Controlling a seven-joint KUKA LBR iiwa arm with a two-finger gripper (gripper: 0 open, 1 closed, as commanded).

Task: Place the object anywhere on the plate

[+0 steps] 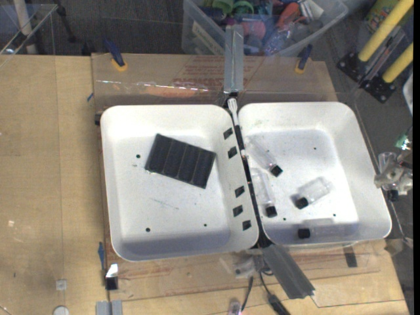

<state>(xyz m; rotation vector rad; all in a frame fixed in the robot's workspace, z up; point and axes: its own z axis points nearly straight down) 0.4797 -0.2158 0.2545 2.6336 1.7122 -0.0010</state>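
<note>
Bins: two shallow white bins sit side by side on the wooden bench, meeting along a central seam marked with small black tabs.

Left bin: contains a dark rectangular ribbed plate, lying flat and rotated slightly, in the upper middle of the bin floor. Nothing rests on it.

Right bin: contains three clear bottles with black caps. One bottle lies near the seam in the upper left of the bin floor. A second bottle lies just beside the seam, below the first. A third bottle lies on its side nearer the bin centre, its cap pointing lower left. All three are apart from the plate, separated by the seam.

Gripper: visible at the right edge of the view, outside the right bin's rim. Its finger state cannot be determined. No object is seen in it.

Background: a clear tub of mixed coloured items stands behind the bins.
</note>
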